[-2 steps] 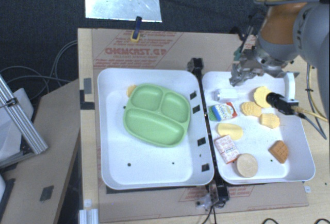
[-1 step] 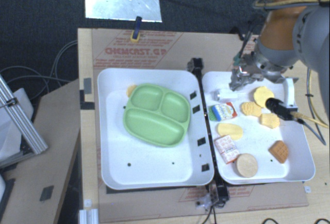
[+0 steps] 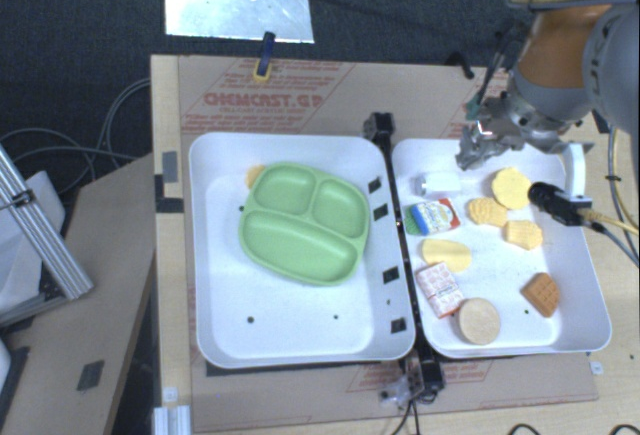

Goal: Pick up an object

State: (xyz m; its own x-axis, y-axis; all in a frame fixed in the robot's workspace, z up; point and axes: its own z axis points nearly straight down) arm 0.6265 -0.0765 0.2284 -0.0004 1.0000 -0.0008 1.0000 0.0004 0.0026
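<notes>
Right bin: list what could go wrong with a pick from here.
1. The gripper hovers near the right bin's back wall; descending there may strike the rim.
2. The yellow round piece, ridged cracker and yellow chunk lie close together, so the gripper could nudge neighbours.

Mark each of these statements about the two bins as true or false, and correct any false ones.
1. The green divided plate lies in the left bin. True.
2. The hand hangs above the left bin. False: it is over the far part of the right bin.
3. The round tan cracker lies near the right bin's near edge. True.
4. The green divided plate has five sections. False: it has three.
5. The brown waffle piece sits on the plate. False: it lies in the right bin.
</notes>
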